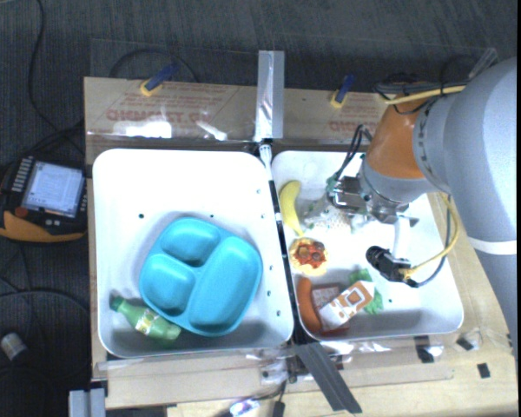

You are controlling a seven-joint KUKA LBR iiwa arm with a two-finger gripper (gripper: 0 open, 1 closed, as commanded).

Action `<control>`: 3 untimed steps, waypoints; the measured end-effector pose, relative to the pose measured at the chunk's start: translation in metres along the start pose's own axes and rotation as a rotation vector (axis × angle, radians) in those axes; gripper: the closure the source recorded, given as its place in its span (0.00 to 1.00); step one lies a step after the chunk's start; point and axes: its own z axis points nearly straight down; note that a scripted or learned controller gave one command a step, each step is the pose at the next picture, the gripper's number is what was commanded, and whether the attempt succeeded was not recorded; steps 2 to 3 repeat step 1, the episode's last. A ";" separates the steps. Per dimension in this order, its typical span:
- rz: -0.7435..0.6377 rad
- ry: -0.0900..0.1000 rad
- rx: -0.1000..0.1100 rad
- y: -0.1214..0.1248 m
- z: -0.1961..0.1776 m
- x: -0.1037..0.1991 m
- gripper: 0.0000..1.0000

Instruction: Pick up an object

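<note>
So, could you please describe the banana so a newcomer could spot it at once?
Look in the right-hand white bin, along its left wall by the divider. The banana lies near the top there, above a small pizza-like toy; it is the one plain yellow, curved thing.

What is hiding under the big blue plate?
A green bottle pokes out from under the blue plate at its lower left edge in the left bin. Its other end is covered by the plate, so the rest stays unseen.

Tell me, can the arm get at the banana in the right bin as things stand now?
Probably yes. The banana lies uncovered along the right bin's left wall, and the gripper hangs just to its right. The wall close beside it may hinder a grasp.
</note>
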 end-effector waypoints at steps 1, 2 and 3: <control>-0.063 -0.003 0.012 0.020 -0.085 0.037 1.00; -0.063 -0.003 0.012 0.020 -0.085 0.037 1.00; -0.063 -0.003 0.012 0.020 -0.085 0.037 1.00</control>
